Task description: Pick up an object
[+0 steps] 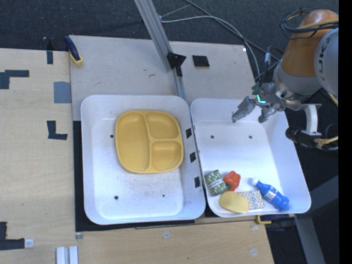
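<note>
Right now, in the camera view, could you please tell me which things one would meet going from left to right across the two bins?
Yellow divided plate in the left bin → green packet → orange-red object → blue bottle, these three at the near end of the right bin. The hand hangs above that bin's far end.

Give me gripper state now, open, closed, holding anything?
Gripper: open, fingers spread, nothing between them, above the far end of the right bin.
</note>
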Controlling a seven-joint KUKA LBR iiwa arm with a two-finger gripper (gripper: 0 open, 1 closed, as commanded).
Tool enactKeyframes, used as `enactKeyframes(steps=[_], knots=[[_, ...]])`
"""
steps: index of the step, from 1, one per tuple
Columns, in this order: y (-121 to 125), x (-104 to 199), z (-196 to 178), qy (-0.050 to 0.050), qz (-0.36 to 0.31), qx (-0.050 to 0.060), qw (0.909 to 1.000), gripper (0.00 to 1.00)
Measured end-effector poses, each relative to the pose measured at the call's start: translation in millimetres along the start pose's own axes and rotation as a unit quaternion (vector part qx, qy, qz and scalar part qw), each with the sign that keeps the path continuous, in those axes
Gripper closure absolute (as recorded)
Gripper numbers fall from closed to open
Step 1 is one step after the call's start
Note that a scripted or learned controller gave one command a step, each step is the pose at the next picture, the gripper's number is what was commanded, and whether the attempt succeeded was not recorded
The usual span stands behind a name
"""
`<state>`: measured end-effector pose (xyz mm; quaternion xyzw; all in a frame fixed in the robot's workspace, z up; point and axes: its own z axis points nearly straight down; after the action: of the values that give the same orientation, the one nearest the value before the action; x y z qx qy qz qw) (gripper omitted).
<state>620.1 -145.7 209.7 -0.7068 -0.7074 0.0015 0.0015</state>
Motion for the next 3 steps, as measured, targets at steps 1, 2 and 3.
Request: enactKeyframes(steps=[1,2,3], knots=[[1,0,-1,0.0,0.0,-0.002,1.0,0.0],[3,-9,51,-0.001,0.0,0.001,1.0,0.0],[-1,-7,115,0.0,0.0,0.002,1.0,0.0]])
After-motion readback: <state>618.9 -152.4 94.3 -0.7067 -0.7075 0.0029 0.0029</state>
